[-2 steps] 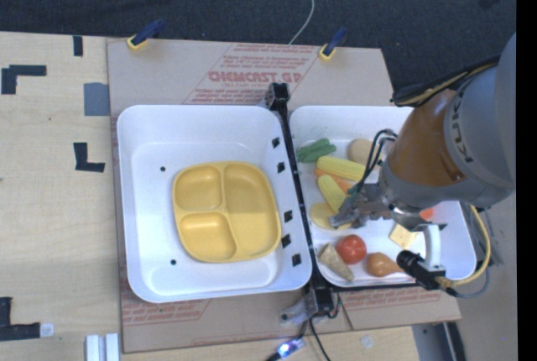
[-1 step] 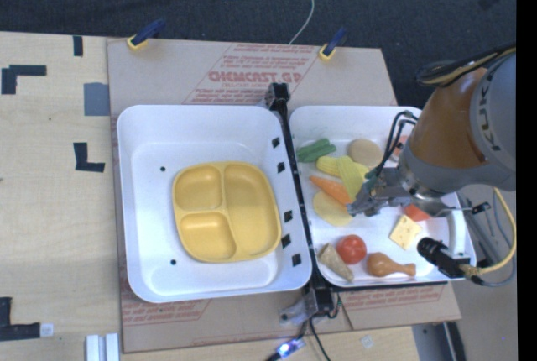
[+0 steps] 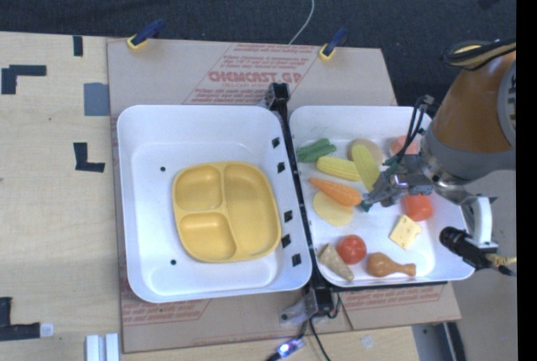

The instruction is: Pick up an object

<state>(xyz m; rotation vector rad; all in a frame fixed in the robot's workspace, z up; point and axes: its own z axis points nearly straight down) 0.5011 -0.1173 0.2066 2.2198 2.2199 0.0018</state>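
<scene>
Fingers: dark, low in the right bin, tips at the right end of the carrot; released or clenched cannot be told, nothing seen between them.
Carrot: orange, lying slantwise mid-bin, touching the finger tips at its right end.
Pale yellow slice: just below the carrot, touching it.
Corn cob: yellow, just above the carrot.
Second yellow piece: upright-slanted, beside the corn cob, close to the wrist.
Green pepper: upper left of the right bin, near the divider.
Red-orange piece: just right of the fingers, partly under the wrist.
Cheese wedge: yellow, below the red-orange piece.
Tomato: red, lower middle of the bin.
Drumstick: brown, near the front wall, right of the tomato.
Tan wedge: lower left corner, beside the tomato.
Right bin: white, shallow, bearing all the food pieces.
Left bin: white, beside it, bearing a yellow sectioned plate.
Arm: orange band above grey wrist, reaching in from the right.
Counter: wood-toned, with cardboard under both bins.
</scene>
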